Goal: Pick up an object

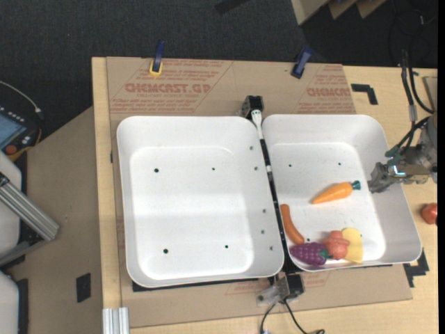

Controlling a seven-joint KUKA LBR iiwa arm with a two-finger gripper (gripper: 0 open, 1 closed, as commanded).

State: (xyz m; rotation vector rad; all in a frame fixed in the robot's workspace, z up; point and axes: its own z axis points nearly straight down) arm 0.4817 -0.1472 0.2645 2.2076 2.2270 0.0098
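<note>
An orange carrot (334, 193) with a green tip lies slanted in the middle of the right bin (316, 134). An orange-red sausage (291, 224) lies near that bin's left wall. At the bin's front sit a purple bunch of grapes (309, 254), a pink-red toy fruit (338, 245) and a yellow piece (354, 245), packed close together. My gripper (386, 174) is at the right bin's right rim, to the right of the carrot's green tip and apart from it. Nothing shows held in it.
The left bin (132, 158) adjoins the right one along a black centre strip (265, 165). A small red-orange object (430, 213) lies outside the bins at the right edge. Blue clamps (302, 62) hold the cardboard base at the back.
</note>
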